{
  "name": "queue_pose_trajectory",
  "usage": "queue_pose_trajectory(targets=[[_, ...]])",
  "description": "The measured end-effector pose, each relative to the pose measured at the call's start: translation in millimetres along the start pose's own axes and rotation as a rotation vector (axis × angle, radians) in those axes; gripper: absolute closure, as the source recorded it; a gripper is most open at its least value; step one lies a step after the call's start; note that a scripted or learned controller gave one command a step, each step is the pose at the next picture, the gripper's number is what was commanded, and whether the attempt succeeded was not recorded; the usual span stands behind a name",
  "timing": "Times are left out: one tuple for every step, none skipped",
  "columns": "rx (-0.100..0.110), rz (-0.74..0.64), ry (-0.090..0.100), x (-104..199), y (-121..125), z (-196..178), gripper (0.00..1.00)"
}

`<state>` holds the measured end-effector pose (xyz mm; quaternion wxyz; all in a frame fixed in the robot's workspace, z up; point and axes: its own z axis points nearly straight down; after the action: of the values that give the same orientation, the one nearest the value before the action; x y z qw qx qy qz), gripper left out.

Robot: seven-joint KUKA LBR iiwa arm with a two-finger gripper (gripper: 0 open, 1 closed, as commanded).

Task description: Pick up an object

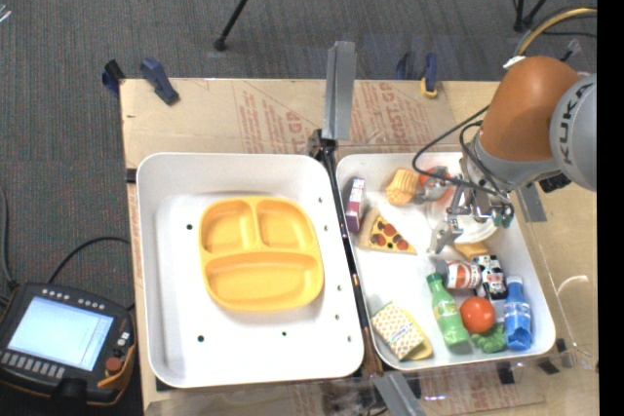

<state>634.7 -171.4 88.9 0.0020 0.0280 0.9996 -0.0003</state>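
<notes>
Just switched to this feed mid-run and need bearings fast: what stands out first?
The yellow divided tray lies in the left bin. The right bin is crowded with toy food: a pizza slice near its middle, a green bottle and a tomato toward the front. The gripper hangs over that bin's far right part.

I watch through a single fixed camera mounted above the bench [234, 117], looking down at a slant. It sits far enough back to take in both white bins [156, 209], the floor behind, and the arm [531, 117] entering from the right.
</notes>
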Motion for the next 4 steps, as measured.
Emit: queue_pose_trajectory(targets=[[-0.003, -0.016, 0.005, 81.6, -13.0, 1.3, 0.00], [-0.003, 0.018, 0.006, 126.6, 35.2, 1.6, 0.00], [-0.003, -0.103, 0.007, 164.1, 80.2, 1.9, 0.00], [-0.006, -0.627, 0.004, 123.1, 11.9, 1.9, 0.00]])
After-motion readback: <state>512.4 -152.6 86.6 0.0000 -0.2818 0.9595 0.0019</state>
